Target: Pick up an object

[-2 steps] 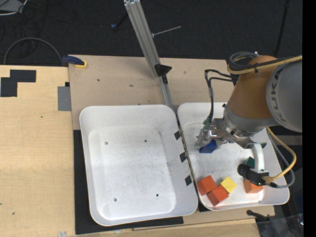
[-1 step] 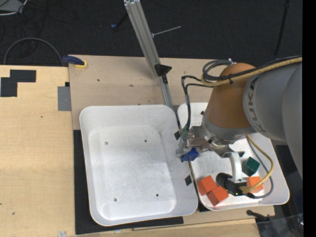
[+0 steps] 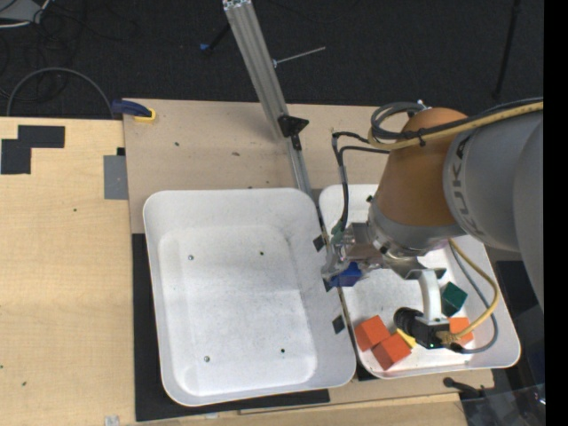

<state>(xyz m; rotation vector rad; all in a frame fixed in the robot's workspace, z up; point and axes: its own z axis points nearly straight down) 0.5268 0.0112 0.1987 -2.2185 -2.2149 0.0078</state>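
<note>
The arm [image 3: 426, 180] is leaning over the right bin [image 3: 501, 355] from the right, and its gripper [image 3: 340, 257] is hanging at that bin's left wall, beside the divide with the left bin [image 3: 231, 273]. A blue piece [image 3: 347, 276] is lying just below the gripper, touching it or nearly so. Whether it is being held cannot be told, nor whether the gripper is parted or closed, since the wrist is hiding that. Two orange blocks [image 3: 382, 340] are sitting against each other near the bin's front edge, and a green block [image 3: 454, 297] is lying toward its right. The step in hand is judged to be the grasp of the blue piece. To do it well, the gripper should be centring over the piece, keeping clear of the wall, closing squarely and lifting straight up, so that the piece is not catching on the rim.
</note>
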